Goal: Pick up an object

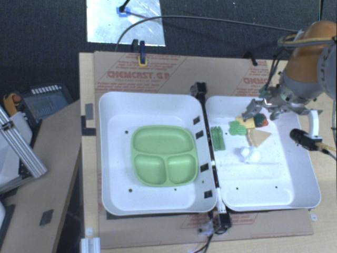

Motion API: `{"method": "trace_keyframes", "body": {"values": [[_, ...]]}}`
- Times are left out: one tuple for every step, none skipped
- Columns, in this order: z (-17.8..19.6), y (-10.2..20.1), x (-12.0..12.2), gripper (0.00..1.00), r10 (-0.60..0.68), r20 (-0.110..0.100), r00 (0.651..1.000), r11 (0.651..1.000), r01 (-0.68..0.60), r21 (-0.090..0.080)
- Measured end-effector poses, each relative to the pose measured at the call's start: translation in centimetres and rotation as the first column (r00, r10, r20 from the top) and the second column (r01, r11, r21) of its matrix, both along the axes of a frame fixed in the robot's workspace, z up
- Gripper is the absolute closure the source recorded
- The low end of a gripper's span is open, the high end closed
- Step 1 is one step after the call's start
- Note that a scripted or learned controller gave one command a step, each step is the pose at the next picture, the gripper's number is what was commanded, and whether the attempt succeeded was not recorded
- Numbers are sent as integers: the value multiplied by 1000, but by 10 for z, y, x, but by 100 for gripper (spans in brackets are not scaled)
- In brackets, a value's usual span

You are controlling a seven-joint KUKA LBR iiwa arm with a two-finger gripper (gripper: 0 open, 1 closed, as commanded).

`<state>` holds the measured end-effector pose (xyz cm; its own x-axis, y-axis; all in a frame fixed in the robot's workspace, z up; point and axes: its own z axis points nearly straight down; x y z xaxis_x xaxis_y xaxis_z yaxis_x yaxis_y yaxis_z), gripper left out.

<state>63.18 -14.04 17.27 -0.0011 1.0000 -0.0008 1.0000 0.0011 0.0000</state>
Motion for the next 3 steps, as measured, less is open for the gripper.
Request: {"method": "trace_keyframes", "body": {"values": [[-42,4,-3,0,0,0,1000,1000,0,1],[-83,3,1,0,1,13,1000,1000,-1,-5],[-67,0,3,100,0,24,1000,1000,1,-11]]}}
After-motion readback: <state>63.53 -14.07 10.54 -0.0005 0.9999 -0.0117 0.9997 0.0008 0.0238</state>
